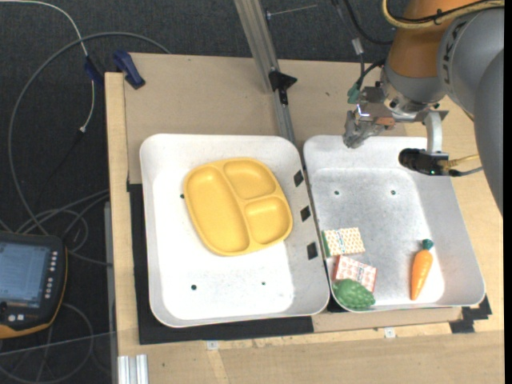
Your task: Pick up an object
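Observation:
In the right bin an orange carrot with a green top lies near the front right. A pale patterned packet, a red and white packet and a green leafy vegetable cluster at the front left corner. My gripper hangs over the bin's far left corner, well apart from all of them, with nothing seen in it.
A yellow three-compartment plate lies in the left bin. A metal post slants up behind the bins. Cables and a pendant sit off the bench at left.

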Controlling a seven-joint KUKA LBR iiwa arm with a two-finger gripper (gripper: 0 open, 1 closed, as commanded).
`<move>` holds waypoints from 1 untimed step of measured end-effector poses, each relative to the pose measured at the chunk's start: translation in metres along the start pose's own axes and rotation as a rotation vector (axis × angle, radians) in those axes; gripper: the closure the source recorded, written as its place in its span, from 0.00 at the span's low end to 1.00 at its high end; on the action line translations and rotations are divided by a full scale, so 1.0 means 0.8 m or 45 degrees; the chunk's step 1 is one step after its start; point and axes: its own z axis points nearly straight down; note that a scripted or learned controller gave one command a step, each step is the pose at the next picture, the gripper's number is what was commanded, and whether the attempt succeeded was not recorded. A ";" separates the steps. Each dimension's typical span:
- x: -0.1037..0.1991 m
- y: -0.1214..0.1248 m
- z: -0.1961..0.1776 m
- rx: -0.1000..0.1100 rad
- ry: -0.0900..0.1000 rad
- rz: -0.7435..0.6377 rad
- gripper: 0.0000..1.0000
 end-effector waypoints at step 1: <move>0.000 0.003 -0.069 0.001 0.000 0.001 1.00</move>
